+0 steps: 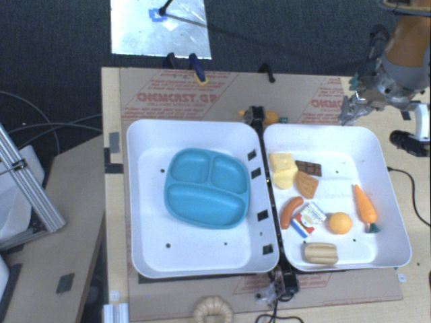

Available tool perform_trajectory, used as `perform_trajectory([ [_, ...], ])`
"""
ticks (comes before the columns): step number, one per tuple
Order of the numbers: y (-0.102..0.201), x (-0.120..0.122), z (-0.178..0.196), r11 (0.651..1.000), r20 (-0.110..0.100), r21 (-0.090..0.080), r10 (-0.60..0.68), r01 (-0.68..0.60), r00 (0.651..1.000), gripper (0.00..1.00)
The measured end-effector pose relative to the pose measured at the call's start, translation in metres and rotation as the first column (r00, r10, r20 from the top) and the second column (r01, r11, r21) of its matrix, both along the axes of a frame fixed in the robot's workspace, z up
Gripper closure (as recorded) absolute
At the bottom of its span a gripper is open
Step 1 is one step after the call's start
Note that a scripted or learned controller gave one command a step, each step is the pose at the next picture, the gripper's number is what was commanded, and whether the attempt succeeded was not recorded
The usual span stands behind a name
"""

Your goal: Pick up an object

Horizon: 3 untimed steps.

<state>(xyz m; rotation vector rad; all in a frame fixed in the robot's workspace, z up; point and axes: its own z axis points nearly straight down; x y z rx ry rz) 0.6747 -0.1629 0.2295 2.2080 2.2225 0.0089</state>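
Nothing picked yet: gripper (351, 110) sits just beyond the right bin's (387, 173) far rim, finger state can't tell, while carrot (364, 204), orange (340, 223) and bun (320, 252) lie inside it untouched.

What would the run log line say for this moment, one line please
arm: above right bin's far right corner | gripper: holds nothing seen | right bin: toy food | left bin: blue plate | pick: not begun

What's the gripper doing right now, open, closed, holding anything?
Gripper: cannot be told; it hangs above the far rim of the right shallow white bin, with nothing seen in it.
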Motion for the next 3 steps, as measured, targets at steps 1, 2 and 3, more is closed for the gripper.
perform_trajectory([
  [1, 0.0, 0.001, -0.004, 1.0, -0.006, 0.001, 0.0, 0.0, 1.0, 1.0],
  [2, 0.043, -0.001, -0.004, 1.0, -0.008, 0.003, 0.002, -0.002, 1.0, 1.0],
  [3, 0.099, -0.018, -0.002, 1.0, -0.008, 0.004, 0.003, -0.003, 1.0, 1.0],
])
